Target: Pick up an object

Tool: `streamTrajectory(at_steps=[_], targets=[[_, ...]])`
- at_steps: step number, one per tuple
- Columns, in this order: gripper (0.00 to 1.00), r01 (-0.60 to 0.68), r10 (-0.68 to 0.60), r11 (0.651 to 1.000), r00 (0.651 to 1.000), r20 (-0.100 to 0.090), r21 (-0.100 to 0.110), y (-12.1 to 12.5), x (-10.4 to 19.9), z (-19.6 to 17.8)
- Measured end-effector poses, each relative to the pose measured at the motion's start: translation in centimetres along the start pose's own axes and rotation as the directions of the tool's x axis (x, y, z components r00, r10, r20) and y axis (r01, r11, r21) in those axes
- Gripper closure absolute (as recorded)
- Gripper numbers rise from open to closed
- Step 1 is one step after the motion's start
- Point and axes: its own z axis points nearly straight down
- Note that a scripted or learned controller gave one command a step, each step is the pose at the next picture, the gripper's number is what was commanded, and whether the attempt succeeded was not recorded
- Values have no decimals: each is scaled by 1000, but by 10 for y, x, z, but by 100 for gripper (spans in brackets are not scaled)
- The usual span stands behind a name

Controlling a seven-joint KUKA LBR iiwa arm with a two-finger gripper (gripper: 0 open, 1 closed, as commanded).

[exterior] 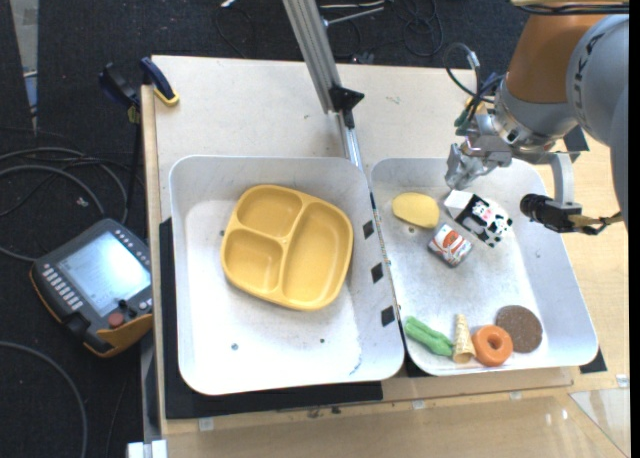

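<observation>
Camera view shows the likeliest pick, a small black-and-white cow toy (pixel 481 218), lying in the right bin (pixel 560 296) just below the end effector (pixel 462 172), near enough that its top edge looks almost under the fingertips. It reads as a light, boxy piece, probably hard plastic or foam, stiff enough to pinch without harm; its flat sides would give the best hold, taken across the narrow width so it does not twist out. Whether the end effector's fingers stand apart or together I cannot tell from this angle, and nothing shows between them.

Just below and left of the end effector lies a yellow lemon-like piece (pixel 416 210), smooth and rounded, so likely to slip from a two-finger pinch. A small can (pixel 451 244) lies on its side just beside the cow; it could roll if nudged. Further below, near the bin's front wall, sit a brown disc (pixel 520 327), an orange ring (pixel 492 344), a cone (pixel 461 338) and a green pod (pixel 428 335), all well apart from the end effector.

Far to its left, the other bin (pixel 200 346) holds a yellow divided plate (pixel 287 245).
</observation>
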Motion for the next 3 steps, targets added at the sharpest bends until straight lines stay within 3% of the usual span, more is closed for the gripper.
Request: streamTrajectory(at_steps=[3], targets=[[100,9,-9,1000,1000,-4,-2,-13,169,-8]])
